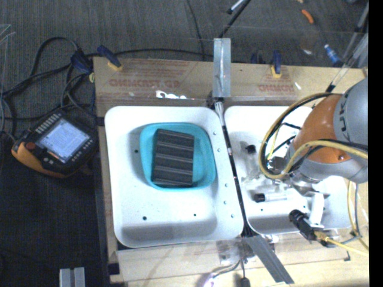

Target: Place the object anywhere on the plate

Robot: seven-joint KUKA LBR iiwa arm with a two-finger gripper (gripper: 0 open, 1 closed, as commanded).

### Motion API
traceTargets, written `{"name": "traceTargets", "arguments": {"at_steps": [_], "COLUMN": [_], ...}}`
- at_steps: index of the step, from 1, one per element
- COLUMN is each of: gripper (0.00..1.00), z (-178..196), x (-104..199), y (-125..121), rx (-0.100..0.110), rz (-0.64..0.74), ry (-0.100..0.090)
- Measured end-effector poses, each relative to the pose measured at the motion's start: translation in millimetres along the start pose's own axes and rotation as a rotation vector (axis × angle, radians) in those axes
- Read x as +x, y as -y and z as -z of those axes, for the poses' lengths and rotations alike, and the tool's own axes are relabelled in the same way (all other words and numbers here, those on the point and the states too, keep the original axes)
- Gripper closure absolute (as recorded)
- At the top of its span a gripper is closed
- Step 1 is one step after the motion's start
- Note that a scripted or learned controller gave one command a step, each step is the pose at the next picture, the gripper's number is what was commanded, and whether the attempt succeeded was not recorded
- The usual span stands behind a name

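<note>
Object (174, 156) (dark, ribbed) lies within plate (206, 160) rims; end effector (263, 187) over right bin (239, 121), grip state unreadable.

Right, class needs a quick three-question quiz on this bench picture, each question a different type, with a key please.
1. True or false: the dark ridged block lies on the teal plate.
2. Which bin holds the plate: A the left bin, B the right bin?
3. Fill in: the arm hangs over the ____ bin.

Key: 1 true; 2 A; 3 right.
</note>
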State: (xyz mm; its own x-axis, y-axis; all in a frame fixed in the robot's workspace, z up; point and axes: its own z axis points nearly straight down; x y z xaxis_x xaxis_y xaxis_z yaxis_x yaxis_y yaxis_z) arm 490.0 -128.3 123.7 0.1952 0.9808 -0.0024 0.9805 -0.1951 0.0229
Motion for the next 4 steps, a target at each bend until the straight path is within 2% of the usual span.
{"name": "traceTargets", "arguments": {"at_steps": [1,2,3,4], "gripper": [0.00,0.00,0.00,0.00], "z": [190.3,49.9,-14.4,49.3], "x": [-40.5,-56.2,0.7,-52.2], "y": [-5.9,-4.9,8.5,-3.8], "rx": [0.024,0.028,0.029,0.027], "rz": [0.018,-0.053,-0.224,-0.148], "ry": [0.001,-0.002,0.001,0.003]}}
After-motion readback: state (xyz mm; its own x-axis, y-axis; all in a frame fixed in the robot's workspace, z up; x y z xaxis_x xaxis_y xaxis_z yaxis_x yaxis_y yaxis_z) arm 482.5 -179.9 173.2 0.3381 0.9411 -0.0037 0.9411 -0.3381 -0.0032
